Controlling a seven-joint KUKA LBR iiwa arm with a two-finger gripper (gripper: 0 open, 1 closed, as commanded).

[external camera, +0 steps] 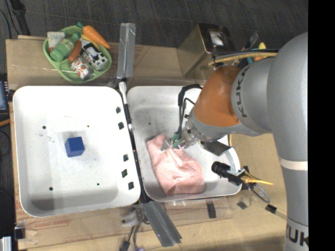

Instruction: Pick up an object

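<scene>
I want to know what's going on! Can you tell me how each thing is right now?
Crumpled pink cloth: bunched up in the right white bin, the tool at its upper edge.
Small blue cube: sitting alone in the left white bin, untouched.
Green bowl: full of toy food, on the bench behind the bins.

My bench, a flat tan cardboard-covered top [157,56], is sitting on a dark grey carpeted floor [172,7] that is stretching across the upper part of the view. A round green plastic bowl [58,67] heaped with toy food is resting at my far left corner. A grey metal bracket [126,48] is standing upright beside it, and a shiny brass-coloured metal box [201,48] is catching the light further right.
</scene>
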